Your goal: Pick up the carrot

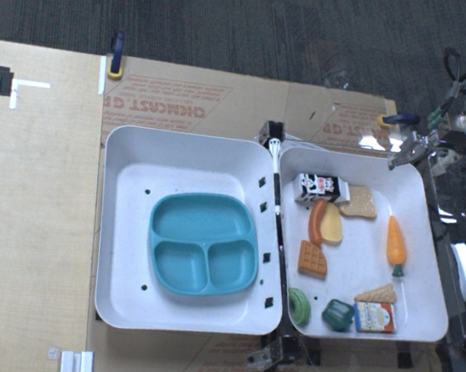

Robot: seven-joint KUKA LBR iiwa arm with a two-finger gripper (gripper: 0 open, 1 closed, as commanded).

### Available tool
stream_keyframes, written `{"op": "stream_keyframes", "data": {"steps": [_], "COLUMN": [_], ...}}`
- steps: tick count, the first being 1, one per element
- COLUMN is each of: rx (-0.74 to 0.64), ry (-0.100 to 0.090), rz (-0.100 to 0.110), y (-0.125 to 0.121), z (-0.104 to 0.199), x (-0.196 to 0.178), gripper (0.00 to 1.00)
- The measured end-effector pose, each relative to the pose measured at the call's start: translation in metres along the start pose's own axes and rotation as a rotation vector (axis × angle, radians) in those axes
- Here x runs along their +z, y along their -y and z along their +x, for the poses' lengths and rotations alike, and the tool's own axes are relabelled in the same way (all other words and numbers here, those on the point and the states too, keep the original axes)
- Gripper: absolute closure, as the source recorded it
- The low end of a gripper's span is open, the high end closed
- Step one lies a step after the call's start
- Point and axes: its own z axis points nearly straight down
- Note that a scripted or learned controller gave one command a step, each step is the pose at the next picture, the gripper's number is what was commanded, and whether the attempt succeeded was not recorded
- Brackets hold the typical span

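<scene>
1. Near edge of the right bin [428,247]: green vegetable [298,307], dark green pepper [337,315], small carton [375,317]. None of these is yours to take.
2. Mid bin: carrot [395,241] lies flat along the right wall, leaf end toward you, well apart from waffle [313,260] and hot dog [319,219].
3. Step, by my reading: approach not begun; the carrot is untouched.
4. Far right corner: gripper [419,149] hovers above the bin's corner, carrying nothing; open or clenched, you cannot tell.
5. Next you'd need to come nearer and descend, closing across the carrot's width.
</scene>
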Motion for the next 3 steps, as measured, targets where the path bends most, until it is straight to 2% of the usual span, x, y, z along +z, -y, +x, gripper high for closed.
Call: {"op": "stream_keyframes", "data": {"steps": [1, 2, 3], "rx": [0.158, 0.263, 0.26], "ry": [-0.015, -0.019, -0.007], "rz": [0.007, -0.007, -0.007], "y": [0.058, 0.07, 0.071], "z": [-0.005, 0.003, -0.001], "x": [0.118, 0.138, 0.129], "gripper": [0.0, 0.0, 1.0]}}
